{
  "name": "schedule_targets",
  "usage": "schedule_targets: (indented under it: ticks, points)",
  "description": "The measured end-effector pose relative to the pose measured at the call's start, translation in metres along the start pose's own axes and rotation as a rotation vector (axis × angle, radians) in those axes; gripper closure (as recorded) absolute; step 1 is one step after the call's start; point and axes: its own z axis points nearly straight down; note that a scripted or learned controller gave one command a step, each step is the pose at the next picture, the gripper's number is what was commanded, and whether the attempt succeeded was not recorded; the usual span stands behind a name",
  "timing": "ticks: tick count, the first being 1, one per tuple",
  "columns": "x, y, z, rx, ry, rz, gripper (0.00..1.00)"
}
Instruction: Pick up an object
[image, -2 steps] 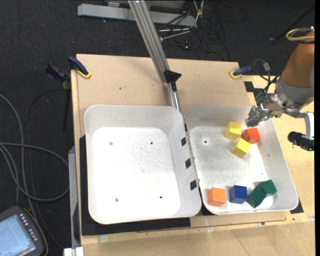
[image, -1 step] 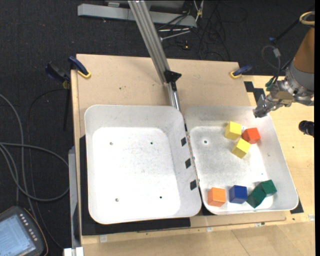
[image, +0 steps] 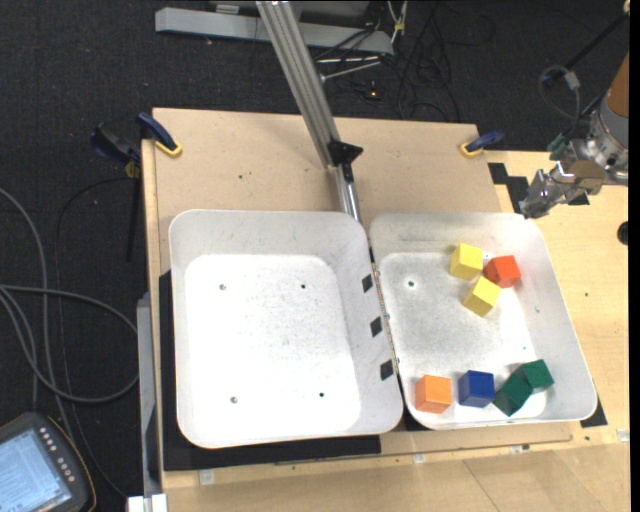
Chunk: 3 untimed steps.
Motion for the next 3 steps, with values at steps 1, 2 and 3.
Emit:
schedule_targets:
  ticks: [1,2,3]
  points:
    - [0.052,0.002,0.016,0.008,0.004,-0.004,1.00]
    - [0.110,0.011,0.030,0.009,0.005,-0.005,1.00]
    - [0.159,0.015,0.023,0.006,0.004,-0.004,1.00]
